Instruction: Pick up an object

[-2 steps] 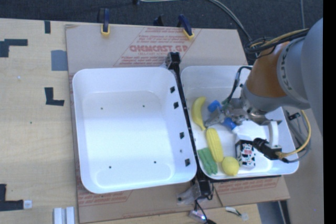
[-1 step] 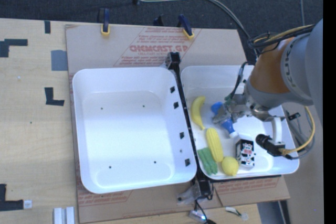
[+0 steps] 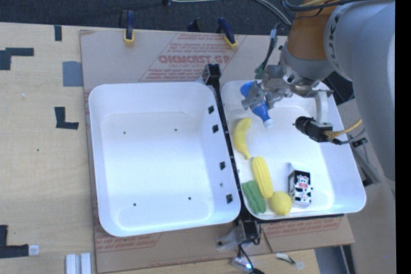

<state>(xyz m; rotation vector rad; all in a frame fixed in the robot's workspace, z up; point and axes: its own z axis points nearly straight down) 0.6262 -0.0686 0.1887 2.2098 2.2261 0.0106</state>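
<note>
The arm (image 3: pixel 350 42) is reaching in from the right and hanging its pincer (image 3: pixel 268 94) over the far end of the right bin (image 3: pixel 347 170), where a blue object (image 3: pixel 254 101) is sitting right at the fingertips. The blue piece is appearing partly beneath and partly beside the metal fingers, so it is looking like the item being targeted, but whether it is actually clamped between them or merely lying under them cannot be told from this slanted view. How far the pincer is spread cannot be told either.

The other candidates are lying in a loose line along the bin's left wall, probably because the shallow floor is letting loose things settle against the divider: a yellow banana (image 3: pixel 242 137) nearest the pincer, then a corn cob (image 3: pixel 262 176) with green husk (image 3: pixel 253 196), then a lemon (image 3: pixel 281 203) near the front corner. A small black-and-white carton (image 3: pixel 300 188) is standing just beside the lemon. The left bin (image 3: pixel 154 163) is sitting alongside as the likely drop-off side.

The 2 bins are resting on a cardboard sheet (image 3: pixel 173 54) that clamps (image 3: pixel 129 30) are pinning to the tabletop (image 3: pixel 35 138), presumably so pushes from the arm are not shifting them.
</note>
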